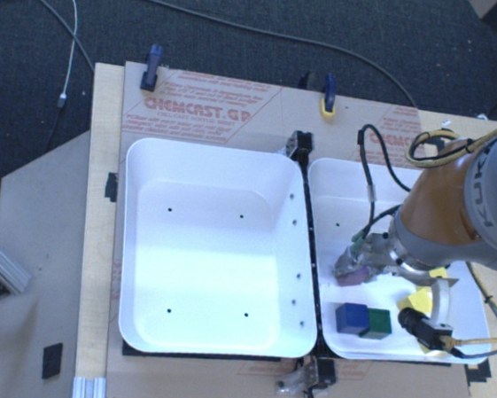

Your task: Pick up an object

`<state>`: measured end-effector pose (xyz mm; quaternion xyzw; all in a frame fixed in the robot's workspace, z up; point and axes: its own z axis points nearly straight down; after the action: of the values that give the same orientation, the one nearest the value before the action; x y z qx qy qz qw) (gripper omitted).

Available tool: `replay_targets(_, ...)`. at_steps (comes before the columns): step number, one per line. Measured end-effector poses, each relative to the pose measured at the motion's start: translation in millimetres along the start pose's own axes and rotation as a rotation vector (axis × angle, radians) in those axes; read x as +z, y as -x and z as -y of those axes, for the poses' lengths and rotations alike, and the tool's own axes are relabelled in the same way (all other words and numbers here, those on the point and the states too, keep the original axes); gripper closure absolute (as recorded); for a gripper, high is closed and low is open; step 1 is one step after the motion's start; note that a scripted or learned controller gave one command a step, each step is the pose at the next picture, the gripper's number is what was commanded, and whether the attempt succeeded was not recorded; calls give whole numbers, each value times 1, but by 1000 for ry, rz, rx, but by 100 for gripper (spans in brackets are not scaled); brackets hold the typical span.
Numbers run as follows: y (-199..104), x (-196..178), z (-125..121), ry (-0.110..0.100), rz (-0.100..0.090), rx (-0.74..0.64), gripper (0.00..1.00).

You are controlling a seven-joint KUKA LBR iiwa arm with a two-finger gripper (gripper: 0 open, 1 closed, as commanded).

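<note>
Under the gripper (359,262) in the right bin (347,192), a purple block (353,274) lies partly hidden; its long axis and the finger state cannot be told. Nearby sit a blue block (352,318), green block (379,323) and yellow piece (421,300), while the left bin (225,169) adjoins.

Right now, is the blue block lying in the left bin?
No. The blue block lies in the right bin, touching the green block, near that bin's front edge.

A blue block (352,318) touches a green block (379,323) beside a yellow piece (421,300) in the right bin (341,204).
</note>
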<state>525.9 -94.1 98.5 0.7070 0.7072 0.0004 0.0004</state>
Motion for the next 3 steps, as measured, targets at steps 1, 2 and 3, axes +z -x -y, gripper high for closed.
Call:
replay_targets(1, -68, -94, -50, 8, -1, -6, 100)
replay_targets(2, -119, -89, -76, 0, -1, -5, 100)
replay_targets(3, -81, -234, -71, 13, -1, 30, 100)
